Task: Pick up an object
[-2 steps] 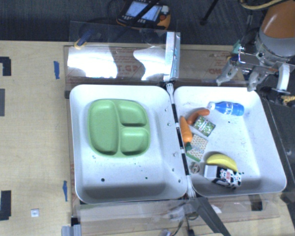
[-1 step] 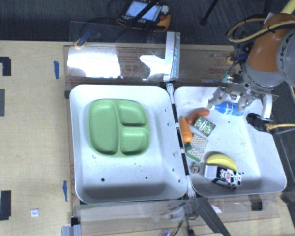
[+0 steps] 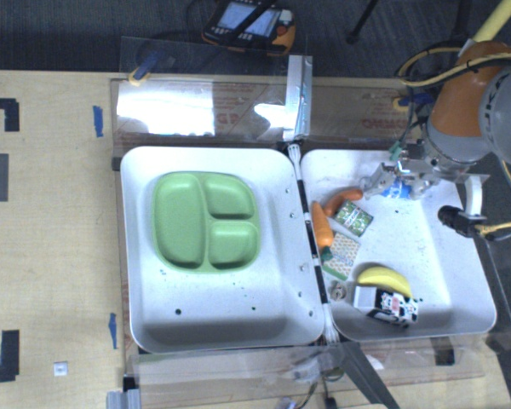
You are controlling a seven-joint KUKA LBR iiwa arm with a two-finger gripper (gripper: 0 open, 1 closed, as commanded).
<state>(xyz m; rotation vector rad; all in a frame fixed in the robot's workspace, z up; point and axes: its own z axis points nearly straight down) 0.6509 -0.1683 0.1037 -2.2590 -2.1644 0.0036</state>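
My gripper [image 3: 398,180] hangs over the back part of the right bin [image 3: 447,267], just right of the orange carrot [image 3: 344,198]. A small blue thing [image 3: 397,191] shows right under the gripper; I cannot tell whether it is held. A second carrot [image 3: 323,225] lies along the bin's left wall. Beside it sit a green packet [image 3: 354,219] and a pale netted packet [image 3: 341,255]. A yellow banana [image 3: 384,279] lies near the front, with a black-and-white object [image 3: 393,306] just in front of it.
The left bin [image 3: 145,305] holds a green divided plate [image 3: 207,220]. A clear plastic sheet [image 3: 204,100] stands behind the bins. The arm [image 3: 468,100] comes in over the right bin's back right corner.
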